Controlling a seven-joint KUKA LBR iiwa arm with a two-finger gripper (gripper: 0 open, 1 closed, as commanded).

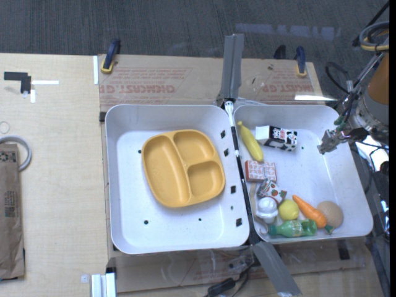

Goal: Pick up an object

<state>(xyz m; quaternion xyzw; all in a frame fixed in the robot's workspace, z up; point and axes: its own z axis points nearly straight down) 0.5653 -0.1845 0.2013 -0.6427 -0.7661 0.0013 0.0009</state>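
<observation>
We see the end effector (328,142) hovering near the right bin's (309,111) right wall, and cannot tell its state. The small black-and-white carton (281,137) lies near that bin's far edge, beside a yellow plastic banana (250,142).

A jumble of small toy foods lies in the right-hand bin (346,184). A yellow banana (250,142) lies along the bin's left wall, toward the far end. Just right of it sits a black-and-white milk carton (281,137) on its side. Nearer, a small red box (256,171) lies flat. In the near left corner cluster a white cup (267,208), a yellow lemon (288,210), an orange carrot (309,210), a tan egg (332,214) and a green bottle (292,229) lying on its side.
</observation>
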